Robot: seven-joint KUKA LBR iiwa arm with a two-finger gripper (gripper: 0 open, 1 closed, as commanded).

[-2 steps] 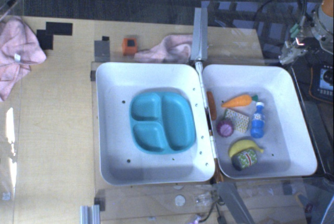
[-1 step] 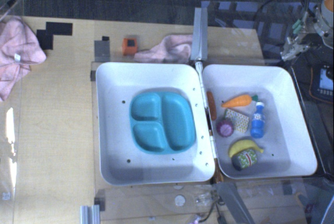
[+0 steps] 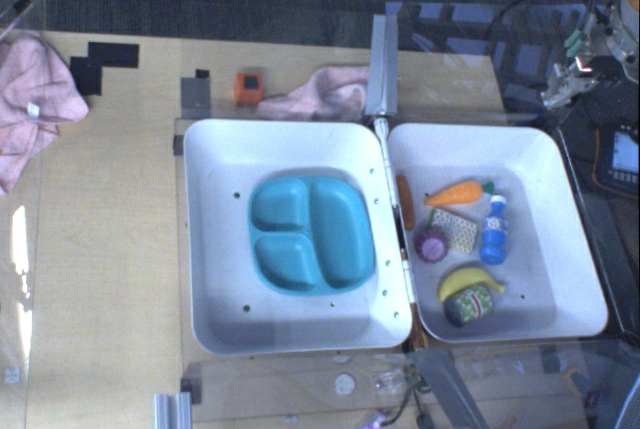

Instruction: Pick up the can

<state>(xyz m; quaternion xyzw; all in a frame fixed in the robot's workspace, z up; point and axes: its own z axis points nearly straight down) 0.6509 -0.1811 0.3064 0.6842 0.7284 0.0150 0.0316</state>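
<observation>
**Target location.** The dark cylindrical can with the green label lies on its side in the right-hand shallow white bin, near the bin's front wall. The yellow banana lies along the can's upper side, touching it or nearly so. The blue plastic bottle, the purple round item and the orange carrot lie further back, apart from the can.

**Recommended approach.**
1. Bring the gripper over the can and descend vertically.
2. Align the jaws across the can's short diameter, not along its length. A lying cylinder is likely to roll if it is pushed off-centre.
3. Choose a closing direction that keeps the banana out of the grasp. Its closeness is the main hazard and may cause a double pick or a deflected contact.

**Tool state.** The gripper is beyond the back right corner of the bin, well apart from the can. It touches nothing in the bin. Whether it is spread or pressed together cannot be told at this resolution. Nothing is seen held in it.
</observation>
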